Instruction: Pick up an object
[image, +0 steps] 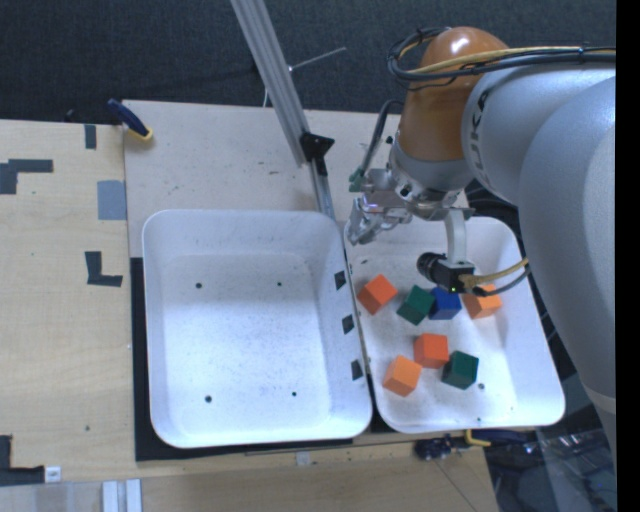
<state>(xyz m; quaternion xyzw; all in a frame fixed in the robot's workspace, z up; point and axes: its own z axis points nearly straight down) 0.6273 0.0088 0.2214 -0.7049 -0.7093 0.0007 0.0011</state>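
Item: orange cube (378, 293), lying in right bin (520, 400) near the divider. Likely light, rigid; flat opposite faces are offering grip. End effector (365, 225) hovering above; aperture indiscernible.

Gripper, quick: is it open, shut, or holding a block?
Gripper: cannot be told; it hangs above the right bin's far left corner, no block visibly between its fingers.

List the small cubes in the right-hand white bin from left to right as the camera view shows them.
Orange cube near the divider → lower orange cube → dark green cube → orange-red cube → blue cube → lower green cube → orange cube farthest right.
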